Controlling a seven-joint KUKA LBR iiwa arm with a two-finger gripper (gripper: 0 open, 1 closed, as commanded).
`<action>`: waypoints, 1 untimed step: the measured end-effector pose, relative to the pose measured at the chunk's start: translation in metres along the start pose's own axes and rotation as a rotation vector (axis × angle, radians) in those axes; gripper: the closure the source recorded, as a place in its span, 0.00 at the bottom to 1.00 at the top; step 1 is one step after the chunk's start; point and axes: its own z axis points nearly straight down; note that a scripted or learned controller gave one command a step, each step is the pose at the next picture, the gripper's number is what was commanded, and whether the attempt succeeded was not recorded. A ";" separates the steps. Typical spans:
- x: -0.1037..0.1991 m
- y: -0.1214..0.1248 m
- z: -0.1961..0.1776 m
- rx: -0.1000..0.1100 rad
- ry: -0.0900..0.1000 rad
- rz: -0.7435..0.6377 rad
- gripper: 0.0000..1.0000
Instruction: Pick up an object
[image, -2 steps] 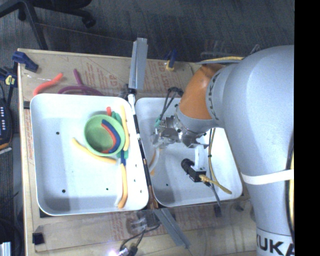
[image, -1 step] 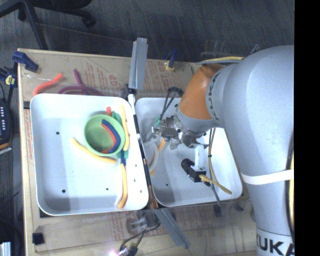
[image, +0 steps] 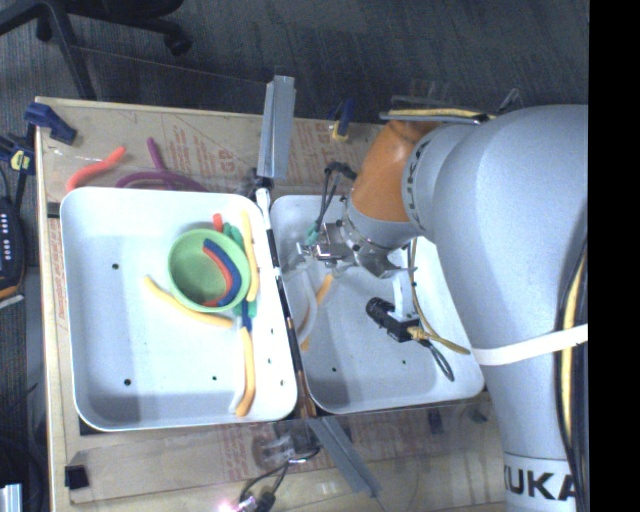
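Over the right bin (image: 372, 392) hangs the grey arm (image: 500, 220), its gripper (image: 312, 250) low by the bin's left wall – whether it is spread or closed, or grasps anything, I cannot tell. Just beside it lies a thin orange strip (image: 324, 288). Across the divider, the left bin (image: 110, 330) holds a green bowl (image: 200, 272) – red and blue curved pieces inside, yellow strips (image: 246, 375) around it.

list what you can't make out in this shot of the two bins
- Hand, camera view: small and cluttered with cables, so its state is unclear.
- Right bin: the arm covers its right part.
- Orange item in the right bin: too small to identify.
- Green bowl contents, left bin: overlapping coloured pieces, shapes unclear.
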 end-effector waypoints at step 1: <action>0.001 0.001 -0.010 -0.001 0.001 -0.005 1.00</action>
